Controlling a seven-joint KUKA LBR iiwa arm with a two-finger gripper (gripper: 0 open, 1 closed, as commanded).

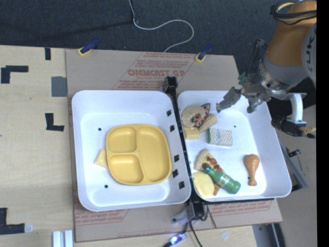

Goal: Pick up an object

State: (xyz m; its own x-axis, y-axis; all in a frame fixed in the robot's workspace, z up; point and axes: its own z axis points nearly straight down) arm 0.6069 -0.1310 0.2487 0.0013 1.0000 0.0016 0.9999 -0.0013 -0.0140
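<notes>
Right bin (277, 161) has a drumstick (251, 167), green bottle (223, 179), pizza slice (207, 161) and a little patterned packet (221, 136). The hand (240, 103) hangs over its top edge, fingers spread, gripping nothing. Left bin (85, 138) holds a yellow divided plate (139, 154).

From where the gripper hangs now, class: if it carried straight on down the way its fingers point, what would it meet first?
The gripper hangs over the right bin, near its far edge, fingers spread. Straight down it would probably meet bare bin floor first. The small patterned packet lies nearer the camera; depth is hard to judge.
</notes>
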